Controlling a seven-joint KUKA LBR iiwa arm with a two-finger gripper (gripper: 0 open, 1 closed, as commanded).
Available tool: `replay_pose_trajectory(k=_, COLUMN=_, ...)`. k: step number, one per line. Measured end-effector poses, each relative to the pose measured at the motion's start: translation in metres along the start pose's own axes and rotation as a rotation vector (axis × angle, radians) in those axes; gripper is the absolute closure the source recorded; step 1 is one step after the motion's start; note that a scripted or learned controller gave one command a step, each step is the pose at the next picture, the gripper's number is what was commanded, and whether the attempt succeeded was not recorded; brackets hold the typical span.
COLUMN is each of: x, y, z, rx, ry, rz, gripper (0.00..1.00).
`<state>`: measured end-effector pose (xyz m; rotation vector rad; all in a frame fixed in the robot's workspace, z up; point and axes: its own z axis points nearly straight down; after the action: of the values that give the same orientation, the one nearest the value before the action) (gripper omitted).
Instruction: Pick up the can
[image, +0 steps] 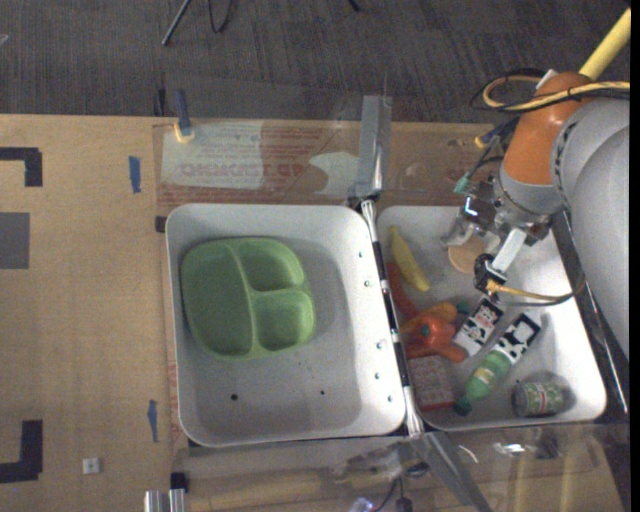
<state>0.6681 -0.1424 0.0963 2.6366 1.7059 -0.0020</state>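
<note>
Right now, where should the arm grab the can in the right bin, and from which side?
Grip the can across its round body, coming straight down from above. It lies on its side in the right bin's near corner, with the green bottle close on its left, so a sideways approach looks cramped.

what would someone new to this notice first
The bright green divided plastic plate lying alone in the left white bin draws the eye first. Next comes the grey arm with its orange band reaching over the right bin, where a yellow banana, a green bottle and a small can lie crowded together.
</note>
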Motion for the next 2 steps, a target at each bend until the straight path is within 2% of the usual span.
replay_pose_trajectory(k=1, x=0.001, y=0.001, z=-0.011, rx=-0.002, ry=-0.001, rz=-0.002, gripper=1.00)
replay_pose_trajectory(k=2, x=0.047, y=-0.023, z=0.004, rx=0.004, ry=0.002, rz=0.096, gripper=1.00)
